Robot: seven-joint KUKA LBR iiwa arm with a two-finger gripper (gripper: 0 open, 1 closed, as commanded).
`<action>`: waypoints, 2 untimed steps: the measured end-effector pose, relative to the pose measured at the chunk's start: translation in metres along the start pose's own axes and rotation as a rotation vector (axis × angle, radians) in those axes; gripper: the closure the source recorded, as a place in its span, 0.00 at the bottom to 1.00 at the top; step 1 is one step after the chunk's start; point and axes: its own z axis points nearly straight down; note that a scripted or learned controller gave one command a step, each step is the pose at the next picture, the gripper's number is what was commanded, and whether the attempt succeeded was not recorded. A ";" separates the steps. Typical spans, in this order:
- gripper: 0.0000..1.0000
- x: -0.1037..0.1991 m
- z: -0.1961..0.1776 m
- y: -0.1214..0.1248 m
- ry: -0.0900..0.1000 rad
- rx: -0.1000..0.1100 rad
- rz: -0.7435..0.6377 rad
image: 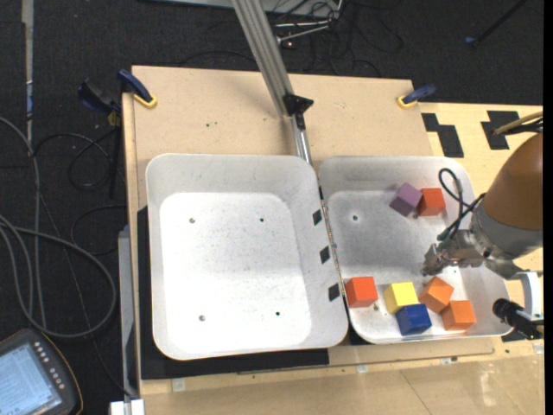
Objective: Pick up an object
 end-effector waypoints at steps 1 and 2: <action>1.00 0.001 -0.064 0.002 -0.002 -0.005 -0.004; 1.00 0.009 -0.124 0.004 -0.002 -0.006 -0.005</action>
